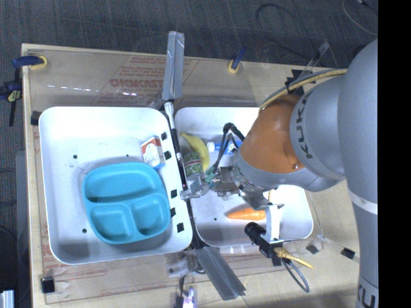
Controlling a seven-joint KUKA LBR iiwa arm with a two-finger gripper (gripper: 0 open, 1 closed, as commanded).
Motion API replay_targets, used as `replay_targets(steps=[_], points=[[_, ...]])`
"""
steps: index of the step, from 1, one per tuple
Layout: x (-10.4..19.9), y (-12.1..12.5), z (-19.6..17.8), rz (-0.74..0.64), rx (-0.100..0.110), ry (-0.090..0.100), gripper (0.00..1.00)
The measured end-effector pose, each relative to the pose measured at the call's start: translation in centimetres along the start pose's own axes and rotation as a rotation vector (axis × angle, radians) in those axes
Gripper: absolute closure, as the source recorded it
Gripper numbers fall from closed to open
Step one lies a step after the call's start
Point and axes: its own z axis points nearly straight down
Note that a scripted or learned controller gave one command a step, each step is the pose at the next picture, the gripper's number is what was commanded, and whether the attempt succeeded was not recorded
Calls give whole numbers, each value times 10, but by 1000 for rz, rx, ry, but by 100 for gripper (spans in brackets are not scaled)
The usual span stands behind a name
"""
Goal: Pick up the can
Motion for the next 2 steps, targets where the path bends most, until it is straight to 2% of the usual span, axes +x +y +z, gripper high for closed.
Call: replay_targets(steps=[1, 2], points=[[-4, 64, 15, -47, -7, -16, 0], [-93, 20, -109, -32, 10, -21, 0]])
